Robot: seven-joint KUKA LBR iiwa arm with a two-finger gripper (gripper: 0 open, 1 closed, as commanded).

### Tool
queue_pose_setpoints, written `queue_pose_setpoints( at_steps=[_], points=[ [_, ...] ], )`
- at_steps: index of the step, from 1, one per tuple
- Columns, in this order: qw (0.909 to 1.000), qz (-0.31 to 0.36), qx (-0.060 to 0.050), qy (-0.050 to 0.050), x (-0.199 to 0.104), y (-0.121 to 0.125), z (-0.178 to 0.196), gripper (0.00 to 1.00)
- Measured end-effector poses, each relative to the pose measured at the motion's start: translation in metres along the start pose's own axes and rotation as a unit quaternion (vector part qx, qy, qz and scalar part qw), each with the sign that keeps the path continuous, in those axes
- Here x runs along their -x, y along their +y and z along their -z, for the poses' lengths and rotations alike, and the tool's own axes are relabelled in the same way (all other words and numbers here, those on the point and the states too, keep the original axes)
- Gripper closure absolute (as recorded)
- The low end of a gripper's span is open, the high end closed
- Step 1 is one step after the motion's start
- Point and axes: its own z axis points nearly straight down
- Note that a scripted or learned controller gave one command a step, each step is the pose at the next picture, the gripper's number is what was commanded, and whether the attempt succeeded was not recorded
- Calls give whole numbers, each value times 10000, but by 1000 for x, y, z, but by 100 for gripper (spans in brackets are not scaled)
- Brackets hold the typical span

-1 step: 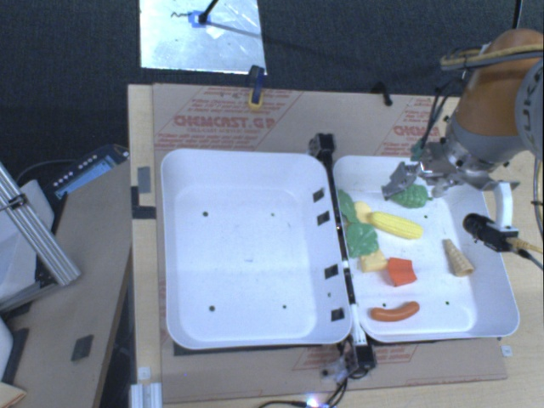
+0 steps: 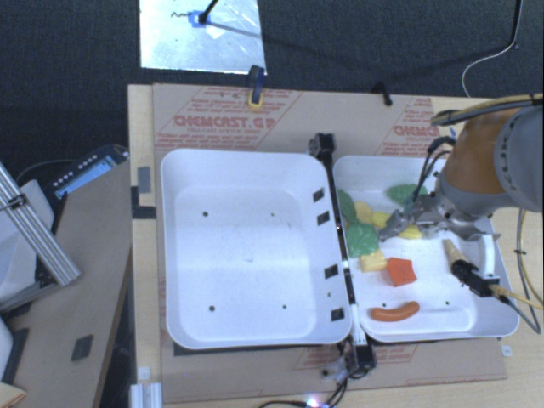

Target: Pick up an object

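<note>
1. Near the front of the right bin [image 2: 493,313] a sausage [image 2: 393,312] lies flat on the floor, apart from the other things
2. Behind it an orange block [image 2: 401,271] sits just beside a yellow block [image 2: 372,262]; whether they touch is hard to tell
3. Further in, a green piece [image 2: 360,238] lies against the left wall, with a small yellow piece [image 2: 364,212] and a darker green leaf [image 2: 346,202] behind it, crowded so that their edges run together
4. The gripper [image 2: 393,224] is low over this cluster; its fingers are dark and blurred against the toys, so I cannot tell whether they are open or closed, and nothing shows between them
5. A yellow bit [image 2: 411,233] peeks from under the gripper, mostly hidden
6. A green shape [image 2: 402,193] at the back is partly covered by the arm [image 2: 484,164], which is cut off at the right edge
7. The left bin [image 2: 246,249] shows bare white floor with a few dark dots
</note>
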Motion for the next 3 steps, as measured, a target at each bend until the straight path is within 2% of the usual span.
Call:
queue_pose_setpoints(
  at_steps=[1,2,3],
  points=[
    [10000,16,28,3,-7,-17,-1,0],
    [10000,10,29,-2,-28,-68,-1,0],
    [10000,12,58,-3,-27,-65,10,100]
  ],
)
